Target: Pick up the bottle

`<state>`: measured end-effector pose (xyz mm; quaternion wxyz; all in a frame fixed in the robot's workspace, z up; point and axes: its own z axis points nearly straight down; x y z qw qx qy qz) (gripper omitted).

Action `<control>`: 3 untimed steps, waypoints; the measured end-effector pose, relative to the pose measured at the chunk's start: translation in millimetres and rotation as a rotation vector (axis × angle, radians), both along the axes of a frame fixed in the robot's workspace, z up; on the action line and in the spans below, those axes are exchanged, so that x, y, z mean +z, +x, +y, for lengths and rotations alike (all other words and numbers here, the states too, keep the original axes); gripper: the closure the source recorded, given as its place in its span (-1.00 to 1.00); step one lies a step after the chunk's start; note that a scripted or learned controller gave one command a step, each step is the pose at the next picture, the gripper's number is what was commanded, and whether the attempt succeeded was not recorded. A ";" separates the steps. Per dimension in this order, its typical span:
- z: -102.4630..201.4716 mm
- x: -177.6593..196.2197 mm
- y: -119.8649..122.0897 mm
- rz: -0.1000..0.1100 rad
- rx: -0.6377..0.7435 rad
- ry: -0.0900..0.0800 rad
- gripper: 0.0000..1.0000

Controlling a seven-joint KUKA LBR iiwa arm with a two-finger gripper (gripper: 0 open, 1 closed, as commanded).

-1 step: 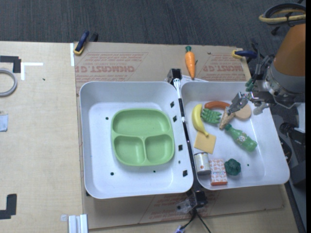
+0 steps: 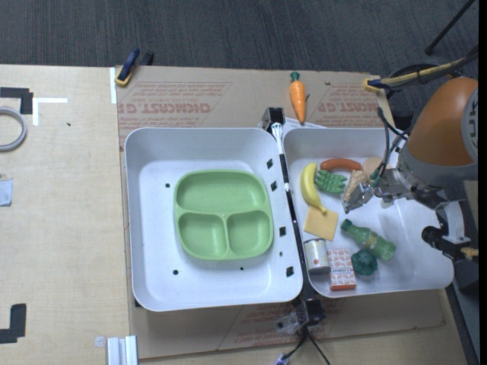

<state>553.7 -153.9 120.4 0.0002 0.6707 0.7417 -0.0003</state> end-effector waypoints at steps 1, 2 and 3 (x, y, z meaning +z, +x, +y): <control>-0.5 9.7 0.3 -0.001 -0.003 -0.001 1.00; 47.9 64.3 -28.4 0.000 -0.097 0.000 1.00; 87.4 162.7 -76.3 0.001 -0.265 -0.001 1.00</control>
